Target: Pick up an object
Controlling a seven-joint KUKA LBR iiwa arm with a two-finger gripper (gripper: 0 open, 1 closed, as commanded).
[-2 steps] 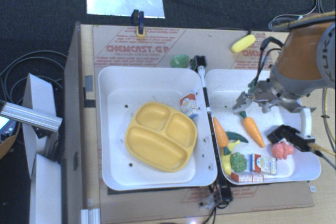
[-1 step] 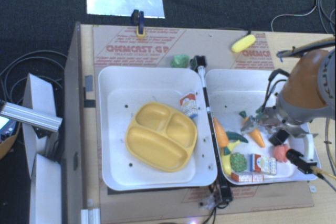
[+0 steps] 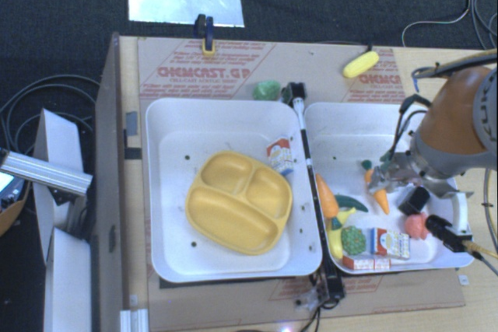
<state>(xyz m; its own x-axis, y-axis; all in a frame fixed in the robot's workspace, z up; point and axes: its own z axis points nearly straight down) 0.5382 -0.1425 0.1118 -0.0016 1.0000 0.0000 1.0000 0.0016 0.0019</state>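
Gripper (image 3: 383, 181) sits low in the right bin (image 3: 342, 128) over a small carrot (image 3: 381, 200); can't tell if the jaws are open or closed. Risk: crowded toys nearby, so a glancing close could nudge the carrot aside and come up empty.

Surface (image 3: 233, 62) covered by brown printed cardboard. Two white bins set side by side on it: left bin (image 3: 167, 167), right bin (image 3: 342, 128), rims touching. Yellow object (image 3: 360, 64) lying near far right corner. Green object (image 3: 267, 90) tucked against left bin's far rim. Clamp (image 3: 205, 32) fixed at far edge.
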